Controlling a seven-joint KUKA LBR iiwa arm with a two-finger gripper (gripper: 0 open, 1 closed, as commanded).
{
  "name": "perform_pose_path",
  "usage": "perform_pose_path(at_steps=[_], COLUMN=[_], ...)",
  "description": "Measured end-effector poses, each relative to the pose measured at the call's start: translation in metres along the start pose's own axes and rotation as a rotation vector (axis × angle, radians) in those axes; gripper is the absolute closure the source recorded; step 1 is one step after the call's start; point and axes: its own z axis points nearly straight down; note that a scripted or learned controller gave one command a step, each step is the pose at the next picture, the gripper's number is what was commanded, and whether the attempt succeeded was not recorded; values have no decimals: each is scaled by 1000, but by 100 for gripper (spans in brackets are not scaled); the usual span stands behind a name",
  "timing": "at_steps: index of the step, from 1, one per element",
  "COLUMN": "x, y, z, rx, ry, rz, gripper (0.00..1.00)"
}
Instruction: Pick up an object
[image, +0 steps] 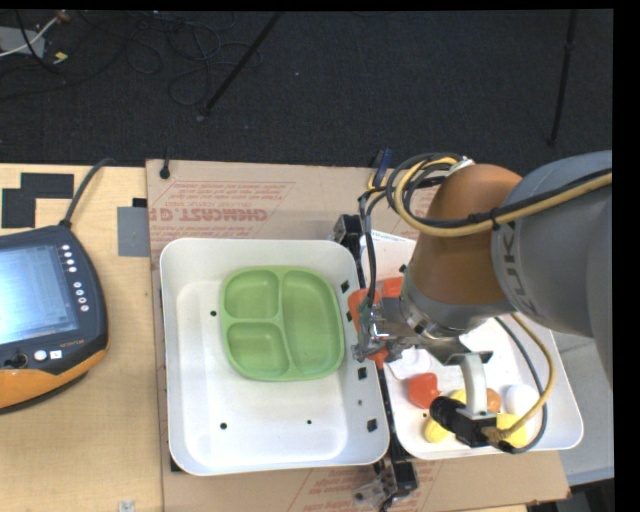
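Gripper (378, 338) hangs over the left edge of the right bin (572, 428), spread or shut I cannot tell, and the red toy (421, 386) lying beside that edge looks light, stiff and smooth, best pinched across its narrow middle.

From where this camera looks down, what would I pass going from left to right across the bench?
Screen handset → green divided tray, lying in the left white bin → red piece, lying in the right white bin, where the robot arm reaches in.
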Motion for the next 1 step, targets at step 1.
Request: perform_pose_path(at_steps=[1], x=[0], y=[-3], z=[1], rx=[0], ry=[-1], rz=[4], gripper=[100])
